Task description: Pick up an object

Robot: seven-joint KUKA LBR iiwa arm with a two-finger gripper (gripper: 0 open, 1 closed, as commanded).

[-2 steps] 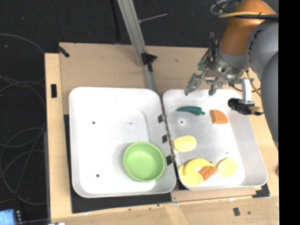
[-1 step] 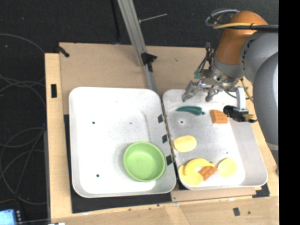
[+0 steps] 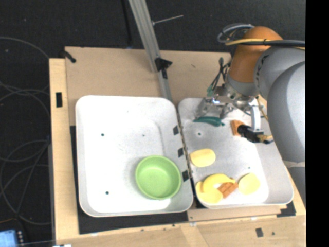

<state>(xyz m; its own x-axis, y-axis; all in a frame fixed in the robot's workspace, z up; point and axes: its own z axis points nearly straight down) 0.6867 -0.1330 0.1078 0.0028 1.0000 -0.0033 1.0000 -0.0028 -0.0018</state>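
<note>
Teal object (image 3: 208, 120): right bin (image 3: 267, 187), near far-left corner, lying on floor directly under gripper (image 3: 215, 108). Whether touching: can't tell. Gripper: above bin's far edge, pointing down; how far open and what it has hold of, can't tell. Same bin: yellow oval piece (image 3: 202, 157) by left wall; yellow pieces (image 3: 214, 184) w/ orange piece (image 3: 226, 189) at near edge; yellow round piece (image 3: 249, 183) beside them. Left bin (image 3: 110, 122): green bowl (image 3: 158, 176), near-right corner.
</note>
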